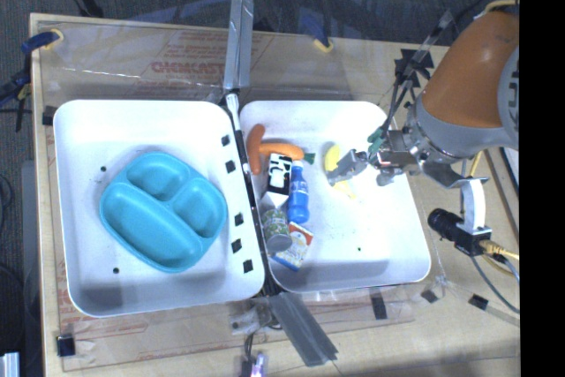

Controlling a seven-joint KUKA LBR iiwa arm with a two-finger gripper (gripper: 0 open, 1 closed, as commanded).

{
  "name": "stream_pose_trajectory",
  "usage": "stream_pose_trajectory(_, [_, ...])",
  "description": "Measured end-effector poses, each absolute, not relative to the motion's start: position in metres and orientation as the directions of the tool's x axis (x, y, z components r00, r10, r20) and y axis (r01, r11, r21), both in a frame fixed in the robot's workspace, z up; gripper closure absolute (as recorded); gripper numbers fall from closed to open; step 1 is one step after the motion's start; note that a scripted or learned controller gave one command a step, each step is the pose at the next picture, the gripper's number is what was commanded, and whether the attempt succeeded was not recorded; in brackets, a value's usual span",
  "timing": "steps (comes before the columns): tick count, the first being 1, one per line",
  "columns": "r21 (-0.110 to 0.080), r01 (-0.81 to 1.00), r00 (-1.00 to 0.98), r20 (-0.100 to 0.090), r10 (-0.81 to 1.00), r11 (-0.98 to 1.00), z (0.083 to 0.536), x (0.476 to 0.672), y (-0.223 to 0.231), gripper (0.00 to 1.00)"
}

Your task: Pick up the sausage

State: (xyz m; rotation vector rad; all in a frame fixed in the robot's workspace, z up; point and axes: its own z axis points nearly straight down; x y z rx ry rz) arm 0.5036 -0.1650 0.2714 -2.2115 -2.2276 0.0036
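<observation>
The sausage [255, 147] is a reddish-brown link lying along the left wall of the right bin [388, 260], near its back corner. An orange carrot-like piece [284, 149] touches it on the right. My gripper [342, 169] hangs low over the middle of the right bin, about a hand's width to the right of the sausage. It sits right beside a small yellow object [333, 157]. Nothing shows in its grasp.
A blue bottle [298, 194], a black-and-white packet [280, 172], a small can [275, 230] and a red-and-white carton [297, 248] crowd the right bin's left side, in front of the sausage. A blue divided plate [163, 207] lies in the left bin [79, 278].
</observation>
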Motion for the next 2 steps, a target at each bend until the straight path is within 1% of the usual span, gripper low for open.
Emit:
stream_pose_trajectory(1, [0.004, 0.997, 0.075, -0.001, 0.997, -0.075, 0.1220, 0.4800, -0.1534, 0.00])
stream_pose_trajectory(2, [0.005, 0.998, 0.068, -0.002, 0.998, -0.068, 0.1317, 0.4815, -0.1530, 1.00])
